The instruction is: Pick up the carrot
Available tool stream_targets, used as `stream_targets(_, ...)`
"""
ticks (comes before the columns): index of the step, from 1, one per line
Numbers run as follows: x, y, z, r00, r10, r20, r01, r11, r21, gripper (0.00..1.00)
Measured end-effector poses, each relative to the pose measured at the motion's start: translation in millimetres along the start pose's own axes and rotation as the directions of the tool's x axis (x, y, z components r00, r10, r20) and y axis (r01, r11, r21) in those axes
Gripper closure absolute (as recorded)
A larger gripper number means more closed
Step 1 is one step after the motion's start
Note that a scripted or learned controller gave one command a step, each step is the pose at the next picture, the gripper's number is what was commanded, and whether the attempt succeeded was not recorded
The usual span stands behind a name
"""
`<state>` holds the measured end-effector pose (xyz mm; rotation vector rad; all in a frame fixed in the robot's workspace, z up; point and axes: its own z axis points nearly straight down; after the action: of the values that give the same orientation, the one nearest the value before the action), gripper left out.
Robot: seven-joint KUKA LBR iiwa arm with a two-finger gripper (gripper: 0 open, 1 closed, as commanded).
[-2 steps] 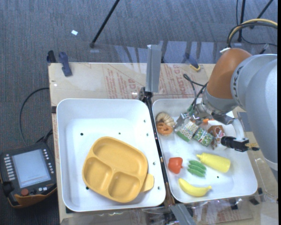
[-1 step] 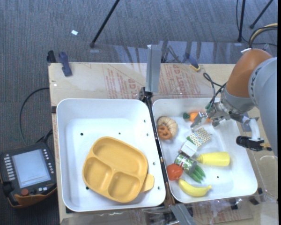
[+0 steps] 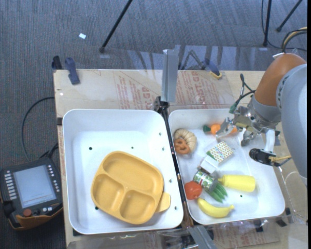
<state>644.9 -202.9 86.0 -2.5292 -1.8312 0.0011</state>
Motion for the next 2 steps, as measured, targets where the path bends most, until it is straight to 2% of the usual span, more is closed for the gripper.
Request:
stream_targets(1,6,-8,5,0.958,0.285,0.013,-0.285,0.958,0.013,0.00)
stream_targets(2,20,-15,5,0.842,0.539,0.021,-0.539,0.842,0.016,0.00)
